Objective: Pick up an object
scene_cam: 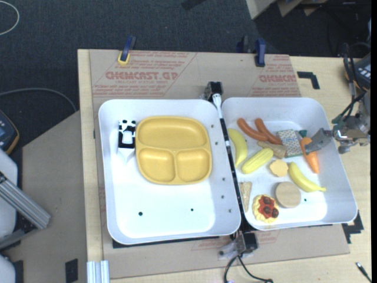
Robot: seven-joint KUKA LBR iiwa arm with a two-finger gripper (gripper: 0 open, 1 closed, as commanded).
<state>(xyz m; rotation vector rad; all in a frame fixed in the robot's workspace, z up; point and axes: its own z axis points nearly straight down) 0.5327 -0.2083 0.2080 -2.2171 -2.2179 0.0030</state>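
Since the fingers' state can't be told from the camera view, a grasp shouldn't be assumed. The gripper (pixel 323 139) is seen at the right bin's (pixel 336 208) right edge, just beside the carrot (pixel 311 158), w/ the banana (pixel 304 178) below it; a centred, vertical approach is advised, clear of the neighbouring sponge (pixel 290 140).

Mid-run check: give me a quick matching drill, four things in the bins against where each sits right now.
Things:
1. yellow divided plate
2. carrot
3. two sausages
4. small pizza

Places:
A. right bin, near front edge
B. left bin, toward the back
C. right bin, back left part
D. right bin, right side, just beside the gripper

Pairs: 1-B, 2-D, 3-C, 4-A
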